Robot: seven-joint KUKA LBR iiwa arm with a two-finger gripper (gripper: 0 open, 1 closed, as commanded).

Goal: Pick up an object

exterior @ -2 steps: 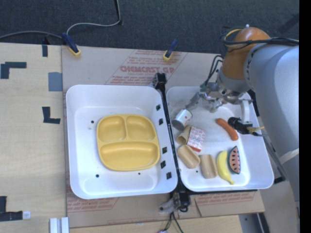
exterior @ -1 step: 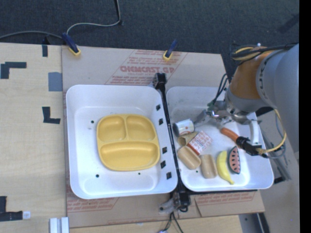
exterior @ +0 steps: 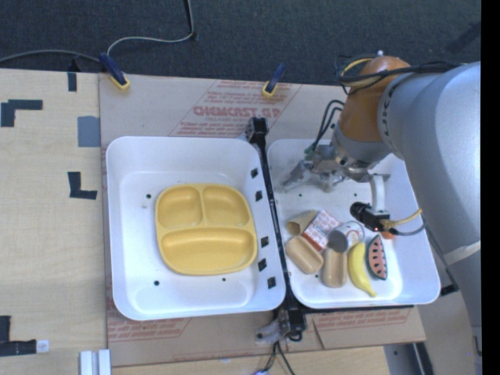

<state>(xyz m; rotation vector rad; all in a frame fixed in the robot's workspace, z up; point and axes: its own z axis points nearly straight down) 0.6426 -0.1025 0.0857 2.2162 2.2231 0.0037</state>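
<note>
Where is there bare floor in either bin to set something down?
Left bin: a bare margin all around the yellow divided plate, widest below it. Right bin: crowded along the near half with the banana, watermelon slice and other items; the gripper occupies the far part.

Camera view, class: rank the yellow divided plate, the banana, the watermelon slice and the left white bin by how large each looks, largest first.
1. Left white bin
2. Yellow divided plate
3. Banana
4. Watermelon slice

The banana and the watermelon slice look close in size; the banana looks slightly longer, so that order is unsure.
</note>
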